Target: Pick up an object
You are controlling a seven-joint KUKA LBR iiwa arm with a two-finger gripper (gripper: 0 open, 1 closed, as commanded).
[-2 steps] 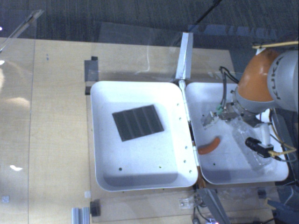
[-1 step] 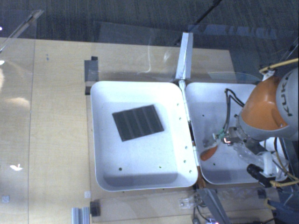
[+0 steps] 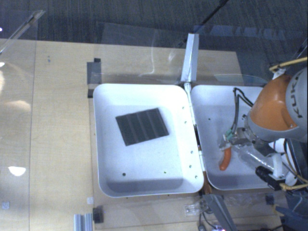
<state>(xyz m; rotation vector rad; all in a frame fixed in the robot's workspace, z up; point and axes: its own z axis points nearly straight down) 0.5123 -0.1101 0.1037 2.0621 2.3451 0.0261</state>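
A small orange, carrot-shaped object (image 3: 224,160) lies in the right bin (image 3: 211,105), near its front left. My gripper (image 3: 230,140) hangs low over the bin, directly above the object's upper end and very close to it. Whether it touches the object is unclear. A dark grey ribbed rectangular pad (image 3: 142,126) lies flat in the left bin (image 3: 144,177), slightly rotated, towards the bin's back half.
The arm with its orange band (image 3: 270,106) covers the right bin's right half. Black cables (image 3: 238,100) loop beside the wrist. A metal divider post (image 3: 189,61) rises behind the seam between the bins. Wooden bench surface (image 3: 48,129) surrounds them.
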